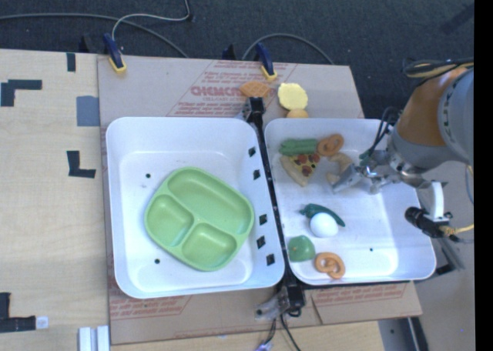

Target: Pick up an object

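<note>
My gripper (343, 179) hangs low in the right bin (408, 261), near its upper middle. Just left of it lies a pizza slice (302, 167), with a green pickle (298, 145) above that. An orange pretzel ring (332, 144) and a tan piece (342, 162) sit right above the gripper, the tan piece very close to it. Lower in the bin are a white egg (324, 225) with a dark green pepper (318, 212) against it, a green lump (300, 248) and another pretzel (330, 265). Nothing is visibly held.
The left bin (127, 149) holds a light green divided plate (199, 218). A yellow item (293, 97) and an orange item (256, 89) lie on the cardboard beyond the bins. Clamps and cables sit along the far edge.
</note>
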Available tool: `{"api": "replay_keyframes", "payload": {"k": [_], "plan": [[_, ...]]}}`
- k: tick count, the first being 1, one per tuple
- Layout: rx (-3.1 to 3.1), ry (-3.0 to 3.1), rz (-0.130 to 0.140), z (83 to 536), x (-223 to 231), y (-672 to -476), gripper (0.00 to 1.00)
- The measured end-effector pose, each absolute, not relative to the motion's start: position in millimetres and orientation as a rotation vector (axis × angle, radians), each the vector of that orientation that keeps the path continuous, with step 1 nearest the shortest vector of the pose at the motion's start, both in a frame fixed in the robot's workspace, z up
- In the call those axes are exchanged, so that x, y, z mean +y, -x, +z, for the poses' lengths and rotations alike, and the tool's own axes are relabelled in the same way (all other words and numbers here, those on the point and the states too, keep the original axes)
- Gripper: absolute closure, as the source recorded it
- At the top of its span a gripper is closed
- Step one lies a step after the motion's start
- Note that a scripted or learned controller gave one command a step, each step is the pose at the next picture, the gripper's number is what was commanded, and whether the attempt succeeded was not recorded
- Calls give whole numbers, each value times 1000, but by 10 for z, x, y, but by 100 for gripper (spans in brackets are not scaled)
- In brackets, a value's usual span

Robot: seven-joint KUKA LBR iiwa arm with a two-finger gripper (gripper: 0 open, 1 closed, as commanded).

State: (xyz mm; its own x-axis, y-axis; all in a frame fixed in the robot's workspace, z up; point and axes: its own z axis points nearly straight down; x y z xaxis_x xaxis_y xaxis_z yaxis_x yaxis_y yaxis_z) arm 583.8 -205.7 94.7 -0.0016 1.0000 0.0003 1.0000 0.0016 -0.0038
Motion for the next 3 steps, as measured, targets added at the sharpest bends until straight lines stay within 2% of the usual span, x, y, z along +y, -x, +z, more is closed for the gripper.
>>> {"api": "replay_keyframes", "payload": {"k": [1, 2, 3], "plan": [[-2228, 2220, -4, 866, -1496, -6497, 0], [-2228, 2219, 3, 962, -1508, -6488, 100], [-2225, 2218, -2, 1849, -730, -6069, 100]]}}
